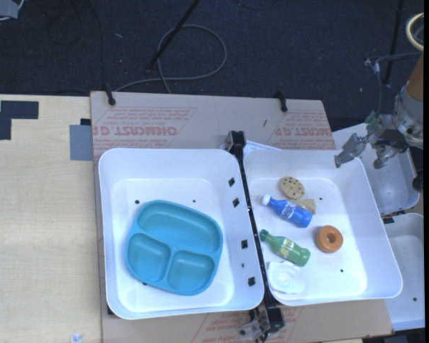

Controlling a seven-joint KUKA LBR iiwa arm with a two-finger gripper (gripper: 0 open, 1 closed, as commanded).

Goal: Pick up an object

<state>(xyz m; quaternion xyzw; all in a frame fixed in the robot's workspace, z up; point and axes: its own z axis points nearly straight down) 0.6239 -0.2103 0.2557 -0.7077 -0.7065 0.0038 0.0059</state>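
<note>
The right white bin (347,274) holds a chocolate-chip cookie (292,186), a blue bottle (288,211) lying on its side, a green bottle (284,247) also lying flat, an orange donut (329,239) and a white cup-like piece (286,278) near the front left corner. My gripper (360,156) hangs above the bin's far right corner, up and to the right of the donut. It is open, with nothing between its fingers (342,158).
The left white bin (121,174) holds a blue three-compartment plate (174,246). A black divider (244,213) runs between the bins. Cardboard (200,123) lies under both. Cables trail over the dark floor behind.
</note>
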